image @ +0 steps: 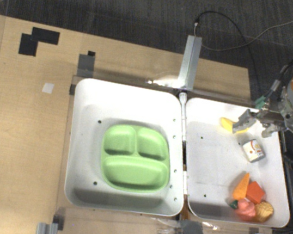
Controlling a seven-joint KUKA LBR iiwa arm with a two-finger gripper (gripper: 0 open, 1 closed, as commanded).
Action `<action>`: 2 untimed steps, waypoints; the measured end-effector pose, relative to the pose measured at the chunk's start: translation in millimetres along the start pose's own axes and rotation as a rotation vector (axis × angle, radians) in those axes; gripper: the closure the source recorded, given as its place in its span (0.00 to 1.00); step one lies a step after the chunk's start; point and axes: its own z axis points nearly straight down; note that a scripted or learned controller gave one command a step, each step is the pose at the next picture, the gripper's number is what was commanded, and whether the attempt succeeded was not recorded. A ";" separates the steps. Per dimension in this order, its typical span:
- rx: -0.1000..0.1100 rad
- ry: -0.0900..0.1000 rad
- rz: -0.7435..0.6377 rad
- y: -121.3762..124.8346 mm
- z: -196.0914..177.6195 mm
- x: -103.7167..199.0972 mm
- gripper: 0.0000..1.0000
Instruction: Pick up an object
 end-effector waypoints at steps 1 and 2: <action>-0.002 -0.002 -0.168 45.7 66.2 -47.6 0.00; -0.003 -0.002 -0.168 45.8 65.9 -47.5 0.00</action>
